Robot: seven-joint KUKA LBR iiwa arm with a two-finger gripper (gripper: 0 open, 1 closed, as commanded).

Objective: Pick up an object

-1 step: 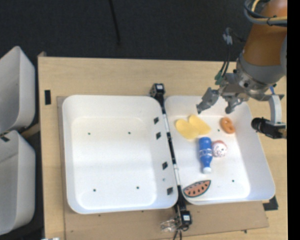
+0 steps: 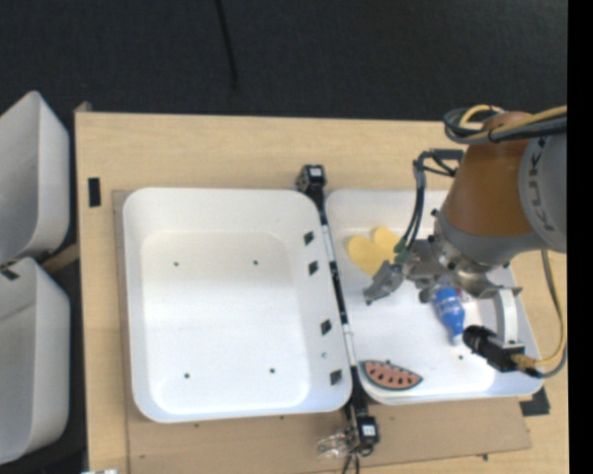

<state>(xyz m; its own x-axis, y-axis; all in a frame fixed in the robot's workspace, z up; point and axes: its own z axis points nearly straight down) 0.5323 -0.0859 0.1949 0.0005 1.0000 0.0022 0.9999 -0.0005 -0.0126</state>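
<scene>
Whether the jaws are parted or closed cannot be told from this angle; the gripper (image 2: pixel 387 282) hangs low over the right bin (image 2: pixel 376 210), its grey tip just beside a yellow heart-shaped piece (image 2: pixel 372 249), and nothing can be seen caught in it. The arm (image 2: pixel 489 191) comes in from the right, its orange band sitting over the bin's far right part, with black and yellow cables looping around it.

The surface is a pale wooden bench (image 2: pixel 99 294) with dark floor beyond it at the top. At the left edge stand two white boxy shapes (image 2: pixel 15 265), one behind the other.

There are two white bins side by side. The left bin (image 2: pixel 217 304) shows a bare white floor with a few small dark dots. The right bin holds three loose things: one yellow heart piece near its far left part, one blue object (image 2: pixel 450 312) near the middle, partly under the wrist, and one watermelon slice (image 2: pixel 391 374) lying against the near rim. Small black clips (image 2: pixel 311 178) sit along the seam between the bins.
</scene>
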